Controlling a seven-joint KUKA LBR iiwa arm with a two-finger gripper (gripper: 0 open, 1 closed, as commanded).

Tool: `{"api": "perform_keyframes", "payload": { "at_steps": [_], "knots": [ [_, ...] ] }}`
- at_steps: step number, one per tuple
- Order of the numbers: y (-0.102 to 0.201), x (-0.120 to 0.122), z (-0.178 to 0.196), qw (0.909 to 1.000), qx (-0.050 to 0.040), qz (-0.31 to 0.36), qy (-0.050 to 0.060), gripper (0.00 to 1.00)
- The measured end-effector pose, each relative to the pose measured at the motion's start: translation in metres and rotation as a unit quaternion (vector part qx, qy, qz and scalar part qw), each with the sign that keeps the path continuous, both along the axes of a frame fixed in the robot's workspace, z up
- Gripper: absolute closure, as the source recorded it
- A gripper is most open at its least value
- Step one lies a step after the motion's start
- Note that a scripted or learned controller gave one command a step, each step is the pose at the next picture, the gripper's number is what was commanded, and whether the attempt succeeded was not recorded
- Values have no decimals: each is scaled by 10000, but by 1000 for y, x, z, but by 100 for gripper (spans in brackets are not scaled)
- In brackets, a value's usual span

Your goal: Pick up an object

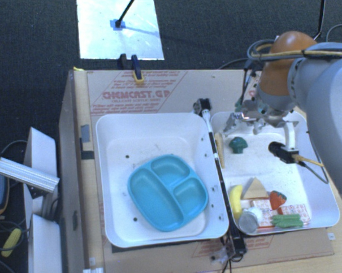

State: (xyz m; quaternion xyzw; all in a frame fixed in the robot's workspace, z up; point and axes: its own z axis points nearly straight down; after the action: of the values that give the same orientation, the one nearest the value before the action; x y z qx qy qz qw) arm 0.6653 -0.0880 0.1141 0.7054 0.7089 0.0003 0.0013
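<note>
Cardboard-topped bench (157,85), two white bins, gripper (245,123) over right bin (324,203), its state unclear, wrist hiding the far corner.

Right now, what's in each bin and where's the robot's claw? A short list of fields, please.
left bin: blue divided plate
right bin: small green toy, banana, wedge-shaped block, strawberry, green item
gripper: above right bin's far end, near the green toy
held: nothing seen between fingers

claw (245,119) over R bin (324,203) | green toy (237,144) below | blue tray (168,191) in L bin (113,164)
</note>
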Motion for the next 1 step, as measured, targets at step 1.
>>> {"api": "perform_keyframes", "payload": {
  "at_steps": [1],
  "knots": [
    [-8, -16, -30, 10000, 1, -19, 9, 0]
  ]
}}
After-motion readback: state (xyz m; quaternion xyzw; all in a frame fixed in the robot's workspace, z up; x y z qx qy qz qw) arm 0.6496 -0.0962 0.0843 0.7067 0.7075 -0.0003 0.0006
